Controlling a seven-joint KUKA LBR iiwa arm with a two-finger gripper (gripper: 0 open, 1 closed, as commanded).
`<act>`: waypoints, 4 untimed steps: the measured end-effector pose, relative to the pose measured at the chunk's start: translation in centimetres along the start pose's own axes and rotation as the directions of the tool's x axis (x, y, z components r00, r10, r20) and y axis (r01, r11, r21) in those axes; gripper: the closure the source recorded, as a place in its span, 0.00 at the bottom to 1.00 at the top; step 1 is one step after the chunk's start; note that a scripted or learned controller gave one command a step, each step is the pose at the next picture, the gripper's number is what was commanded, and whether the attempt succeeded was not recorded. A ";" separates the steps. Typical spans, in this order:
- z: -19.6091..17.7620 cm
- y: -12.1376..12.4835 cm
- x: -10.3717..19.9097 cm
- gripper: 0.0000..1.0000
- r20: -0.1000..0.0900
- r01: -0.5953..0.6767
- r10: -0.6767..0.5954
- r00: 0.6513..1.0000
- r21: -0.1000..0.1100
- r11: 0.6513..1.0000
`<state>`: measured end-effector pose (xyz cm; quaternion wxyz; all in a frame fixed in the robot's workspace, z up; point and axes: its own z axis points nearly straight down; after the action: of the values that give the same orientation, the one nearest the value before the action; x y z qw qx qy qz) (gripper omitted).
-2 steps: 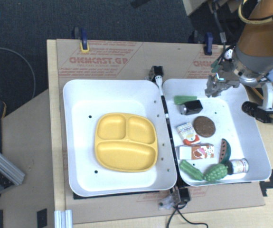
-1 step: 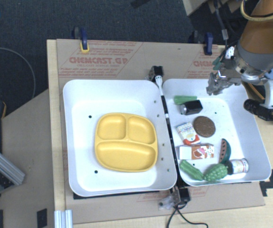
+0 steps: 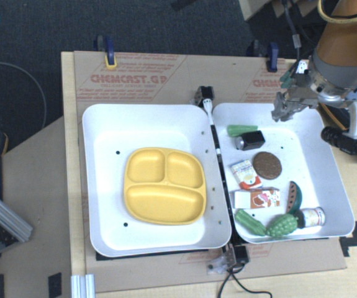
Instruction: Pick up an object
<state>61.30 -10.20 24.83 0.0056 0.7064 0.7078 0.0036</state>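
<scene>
Overhead, my gripper (image 3: 284,112) hung above the far edge of the right shallow white bin (image 3: 333,185); whether it was clenched I could not tell. The round brown disc (image 3: 267,165) lay mid-bin, beside the small black box (image 3: 250,141). The yellow divided plastic plate (image 3: 164,185) sat in the left white bin (image 3: 97,166).

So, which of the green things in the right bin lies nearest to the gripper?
The flat green piece at the bin's far end, beside the gripper; the other green things lie at the near end.

The light was bright and even. The white bins (image 3: 103,185) looked a little washed out. Soft, small shadows lay beside the yellow plate (image 3: 164,186). The picture was slightly fuzzy, mostly far from the plate.
</scene>
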 end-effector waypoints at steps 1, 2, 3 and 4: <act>-1.0 0.1 0.0 1.00 0.001 0.001 -0.001 1.000 -0.004 1.000; -2.1 0.2 0.0 1.00 0.002 0.002 -0.002 1.000 -0.007 1.000; -3.1 0.3 0.0 1.00 0.003 0.003 -0.003 1.000 -0.011 1.000; -4.2 0.3 0.0 1.00 0.004 0.004 -0.004 1.000 -0.013 1.000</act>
<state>61.56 -10.15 28.98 0.0117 0.7051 0.7090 0.0070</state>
